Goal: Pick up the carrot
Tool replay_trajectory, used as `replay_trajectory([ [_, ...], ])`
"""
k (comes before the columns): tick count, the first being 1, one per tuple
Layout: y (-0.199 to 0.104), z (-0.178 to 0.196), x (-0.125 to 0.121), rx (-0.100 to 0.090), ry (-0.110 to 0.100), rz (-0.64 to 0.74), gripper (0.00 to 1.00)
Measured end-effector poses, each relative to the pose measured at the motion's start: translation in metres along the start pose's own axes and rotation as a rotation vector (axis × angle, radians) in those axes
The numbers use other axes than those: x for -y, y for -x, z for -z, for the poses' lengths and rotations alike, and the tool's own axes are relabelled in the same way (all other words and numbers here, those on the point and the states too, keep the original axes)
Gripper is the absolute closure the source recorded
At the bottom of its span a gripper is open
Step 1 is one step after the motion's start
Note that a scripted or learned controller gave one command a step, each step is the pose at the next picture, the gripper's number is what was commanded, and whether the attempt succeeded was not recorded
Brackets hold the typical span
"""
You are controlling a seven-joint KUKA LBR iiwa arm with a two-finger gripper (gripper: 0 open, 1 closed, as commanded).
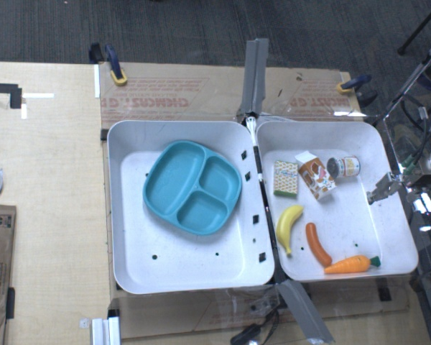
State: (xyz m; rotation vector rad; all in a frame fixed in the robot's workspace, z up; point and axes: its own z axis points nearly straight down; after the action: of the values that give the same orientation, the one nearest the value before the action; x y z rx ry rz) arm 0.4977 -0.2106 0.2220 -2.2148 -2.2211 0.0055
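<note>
Carrot [349,264] is lying flat in the right bin [388,149], at its near right corner, green tip pointing right. Sausage [317,244] is sitting just left of it, banana [288,228] further left. Sponge [286,178], carton [315,175] and can [343,167] are lining the bin's far half. Blue plate [192,187] is sitting in the left bin [118,214]. End effector [383,189] is hanging at the right bin's right wall, well apart from the carrot; open or closed, cannot tell.
</note>
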Motion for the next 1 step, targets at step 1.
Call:
replay_trajectory([
  [1, 0.0103, -0.0989, 0.02, -0.003, 0.0, 0.174, 0.0],
])
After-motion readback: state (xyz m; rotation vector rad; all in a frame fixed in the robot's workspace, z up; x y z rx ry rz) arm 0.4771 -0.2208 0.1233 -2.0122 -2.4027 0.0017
